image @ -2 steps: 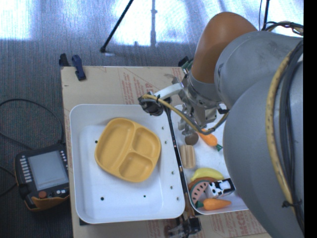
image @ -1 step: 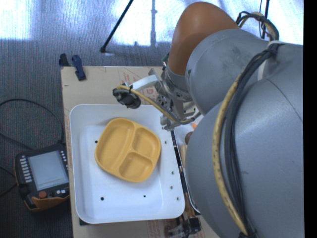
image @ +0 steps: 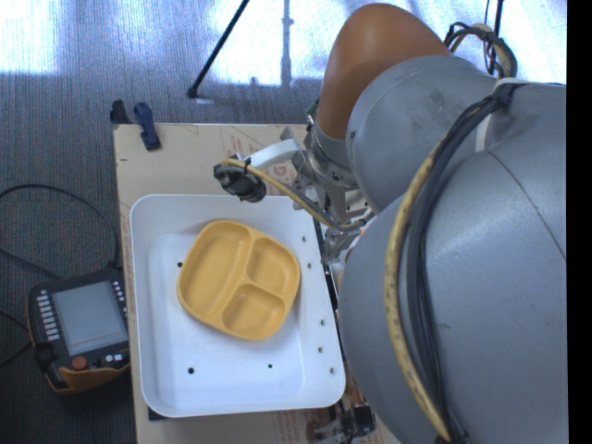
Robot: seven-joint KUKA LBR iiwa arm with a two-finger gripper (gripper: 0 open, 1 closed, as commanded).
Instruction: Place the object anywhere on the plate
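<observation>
Yellow plastic plate point(image: 240, 278), one only, with three compartments, lies in the left white bin point(image: 166, 377). One grey arm point(image: 462, 248) fills the right side, covering the second bin. Its gripper point(image: 338, 215) is probably just right of the plate's far edge; jaw state and the object cannot be told.

Strong daylight washes out the floor point(image: 139, 26) toward twelve o'clock, bleaching it to a bluish white glare. The white bin point(image: 231, 377) is evenly lit, with only soft shadows under the yellow plate point(image: 240, 278). The grey arm point(image: 472, 248) at three o'clock looms close and slightly soft, showing broad pale sheen.
</observation>
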